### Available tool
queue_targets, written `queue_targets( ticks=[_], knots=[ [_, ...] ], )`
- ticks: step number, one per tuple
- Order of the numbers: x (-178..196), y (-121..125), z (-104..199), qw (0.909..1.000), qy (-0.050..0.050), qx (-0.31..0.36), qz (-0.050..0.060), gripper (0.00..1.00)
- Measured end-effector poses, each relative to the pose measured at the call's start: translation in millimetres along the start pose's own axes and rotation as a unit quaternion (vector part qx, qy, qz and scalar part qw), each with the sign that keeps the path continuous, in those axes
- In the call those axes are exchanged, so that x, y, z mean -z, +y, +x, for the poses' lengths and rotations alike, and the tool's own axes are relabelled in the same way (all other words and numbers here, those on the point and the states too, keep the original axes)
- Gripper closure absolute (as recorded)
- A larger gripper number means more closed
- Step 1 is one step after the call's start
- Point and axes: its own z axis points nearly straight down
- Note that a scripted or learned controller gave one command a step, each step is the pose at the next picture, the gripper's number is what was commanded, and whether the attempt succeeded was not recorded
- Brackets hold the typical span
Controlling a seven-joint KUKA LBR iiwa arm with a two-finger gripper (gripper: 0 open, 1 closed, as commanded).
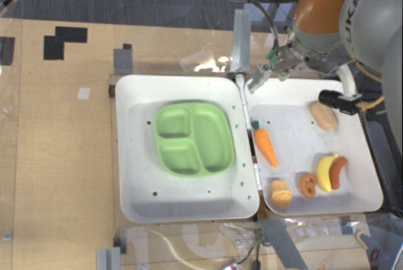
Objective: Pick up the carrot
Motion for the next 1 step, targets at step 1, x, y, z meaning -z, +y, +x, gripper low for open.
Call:
queue_targets(
  ticks=[1],
  knots=[
    [-40.3,-62.8,42.9,0.9982,0.001,0.059,0.001,0.0]
  ],
)
